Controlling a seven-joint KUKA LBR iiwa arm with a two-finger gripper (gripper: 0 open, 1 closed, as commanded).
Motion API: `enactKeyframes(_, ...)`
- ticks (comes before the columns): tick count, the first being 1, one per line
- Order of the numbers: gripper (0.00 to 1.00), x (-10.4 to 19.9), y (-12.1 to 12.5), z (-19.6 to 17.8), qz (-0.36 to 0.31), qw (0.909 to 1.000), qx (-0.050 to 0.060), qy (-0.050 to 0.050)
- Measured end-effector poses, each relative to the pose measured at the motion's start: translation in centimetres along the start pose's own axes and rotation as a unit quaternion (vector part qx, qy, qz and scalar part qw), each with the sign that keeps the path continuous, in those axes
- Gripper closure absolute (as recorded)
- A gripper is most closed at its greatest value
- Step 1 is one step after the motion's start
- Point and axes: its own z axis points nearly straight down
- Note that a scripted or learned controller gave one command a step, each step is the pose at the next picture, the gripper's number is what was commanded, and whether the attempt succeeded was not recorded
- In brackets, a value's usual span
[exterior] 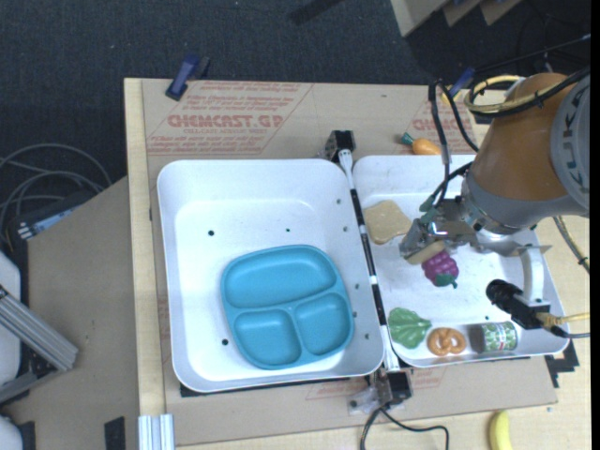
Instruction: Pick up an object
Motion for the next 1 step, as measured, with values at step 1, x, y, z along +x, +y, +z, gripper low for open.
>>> enactKeyframes(1,1.0,4.18,3.69,-2.44,0.0,1.0,0.0,0.0)
